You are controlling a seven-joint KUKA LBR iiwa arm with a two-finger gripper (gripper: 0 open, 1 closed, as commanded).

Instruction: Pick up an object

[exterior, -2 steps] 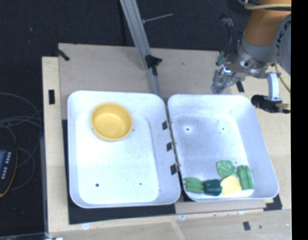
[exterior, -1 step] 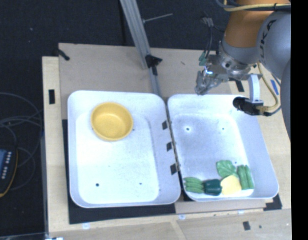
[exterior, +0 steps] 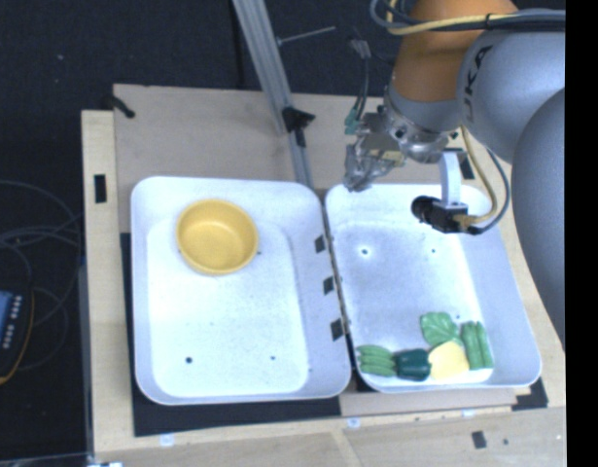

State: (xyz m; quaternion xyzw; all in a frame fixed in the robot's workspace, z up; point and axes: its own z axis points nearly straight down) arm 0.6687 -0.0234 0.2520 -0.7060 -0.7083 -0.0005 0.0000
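I logged the jaws (exterior: 360,175) at the 12 o'clock rim of the right bin (exterior: 503,290); I could not tell their spread, and nothing showed between them. I judged the pick not yet begun: descent, grasp and lift all remained. The candidate objects lay clustered at the bin's 5 o'clock corner: green pieces (exterior: 437,327), a dark green piece (exterior: 411,363), a yellow piece (exterior: 448,360). The left bin (exterior: 153,290) held a yellow bowl (exterior: 217,236) at 11 o'clock.
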